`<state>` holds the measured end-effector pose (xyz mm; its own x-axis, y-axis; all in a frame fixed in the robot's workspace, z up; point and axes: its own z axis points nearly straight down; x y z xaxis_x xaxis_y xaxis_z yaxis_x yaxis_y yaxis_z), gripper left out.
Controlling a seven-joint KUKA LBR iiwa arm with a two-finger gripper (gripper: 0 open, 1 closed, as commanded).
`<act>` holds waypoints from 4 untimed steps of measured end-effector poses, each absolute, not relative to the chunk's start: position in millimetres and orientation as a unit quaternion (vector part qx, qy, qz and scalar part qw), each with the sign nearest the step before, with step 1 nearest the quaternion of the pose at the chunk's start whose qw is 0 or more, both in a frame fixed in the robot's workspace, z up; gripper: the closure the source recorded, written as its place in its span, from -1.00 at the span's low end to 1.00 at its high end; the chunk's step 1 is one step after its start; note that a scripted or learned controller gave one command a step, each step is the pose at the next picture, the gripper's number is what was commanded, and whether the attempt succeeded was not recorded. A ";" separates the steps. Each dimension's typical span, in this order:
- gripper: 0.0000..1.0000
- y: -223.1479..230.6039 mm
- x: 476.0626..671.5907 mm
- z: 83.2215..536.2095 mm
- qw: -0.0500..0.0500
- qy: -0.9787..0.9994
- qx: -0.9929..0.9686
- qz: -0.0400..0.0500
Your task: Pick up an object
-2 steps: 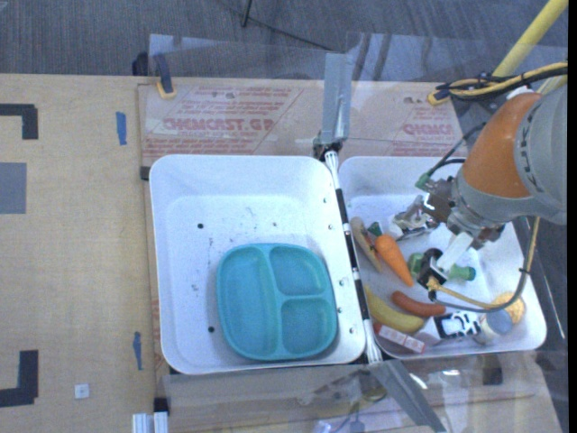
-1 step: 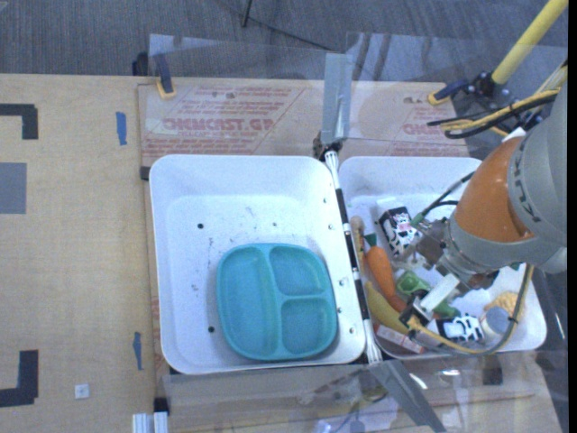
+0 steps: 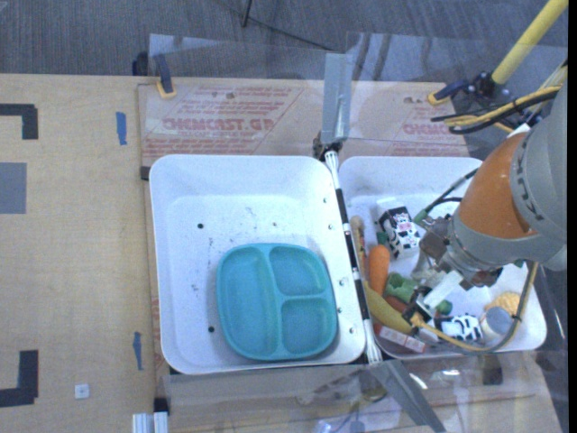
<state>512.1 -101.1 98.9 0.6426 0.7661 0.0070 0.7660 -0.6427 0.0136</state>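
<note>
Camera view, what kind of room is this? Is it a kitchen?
Probably not a kitchen: it looks like a robot lab or test bench. A grey and orange robot arm reaches into a white bin of small toys, a teal divided plate lies in the other bin, and cables trail nearby.

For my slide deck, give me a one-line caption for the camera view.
Arm reaches into the right bin of small toys, while the left bin holds a teal tray.
</note>
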 end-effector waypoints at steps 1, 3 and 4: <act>1.00 -29.4 556.1 184.2 -0.001 0.433 0.901 -0.001; -1.00 -11.9 569.1 196.0 0.000 0.361 0.932 -0.001; -1.00 -11.9 569.1 196.0 -0.001 0.361 0.932 -0.001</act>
<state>569.1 -11.9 196.0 0.7387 0.6740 -0.0021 0.6740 -0.7387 -0.0019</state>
